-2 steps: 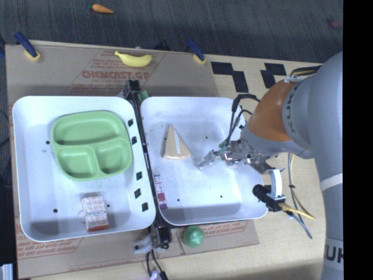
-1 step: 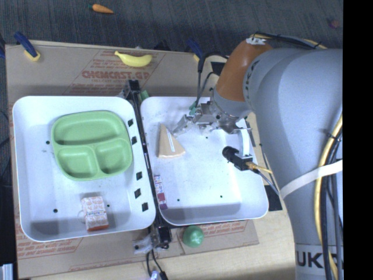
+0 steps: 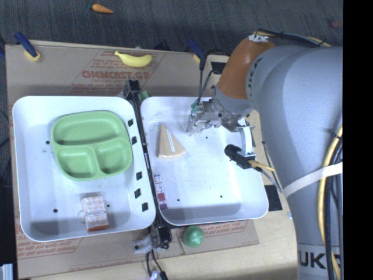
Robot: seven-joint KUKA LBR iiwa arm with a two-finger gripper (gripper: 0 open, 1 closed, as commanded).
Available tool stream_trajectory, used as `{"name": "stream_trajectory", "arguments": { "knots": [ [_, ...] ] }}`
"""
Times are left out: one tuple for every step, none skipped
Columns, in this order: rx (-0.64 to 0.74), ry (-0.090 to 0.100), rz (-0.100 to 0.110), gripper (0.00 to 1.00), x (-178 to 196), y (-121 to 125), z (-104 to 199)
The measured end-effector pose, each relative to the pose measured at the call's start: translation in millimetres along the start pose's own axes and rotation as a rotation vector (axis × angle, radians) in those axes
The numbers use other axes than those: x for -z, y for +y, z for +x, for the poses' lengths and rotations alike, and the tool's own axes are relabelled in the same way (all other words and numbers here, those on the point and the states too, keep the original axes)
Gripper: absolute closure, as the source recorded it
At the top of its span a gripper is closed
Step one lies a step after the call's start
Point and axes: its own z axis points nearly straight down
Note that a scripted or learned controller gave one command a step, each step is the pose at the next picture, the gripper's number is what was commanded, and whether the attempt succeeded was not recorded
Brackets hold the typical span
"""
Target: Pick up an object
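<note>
**Grey arm hovering over right bin, wedge lying just to its left**

Metal is what you are looking at first: the gripper [image 3: 198, 120] is hanging low over the upper part of the right bin [image 3: 250, 200], and whether it is spread or closed cannot be told from this angle. Nothing is visibly sitting in it. You are seeing the nearest candidate, a tan wedge [image 3: 168, 143], lying on the bin floor just beside the gripper, toward the view's left and a little lower. Its long axis is running up and down the view, narrow tip pointing up, broad end down. Judging by that, you are needing a short shift leftward and a closing line across the narrow width. Farther out, the left bin [image 3: 23, 174] is holding a green tray [image 3: 93, 143] and a small packet [image 3: 94, 211], both well apart from the gripper.
</note>
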Motion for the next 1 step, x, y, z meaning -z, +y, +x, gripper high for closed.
{"name": "stream_trajectory", "arguments": {
  "knots": [
    [-0.004, 0.001, -0.003, 1.0, 90.6, 0.4, 89.0]
  ]
}}
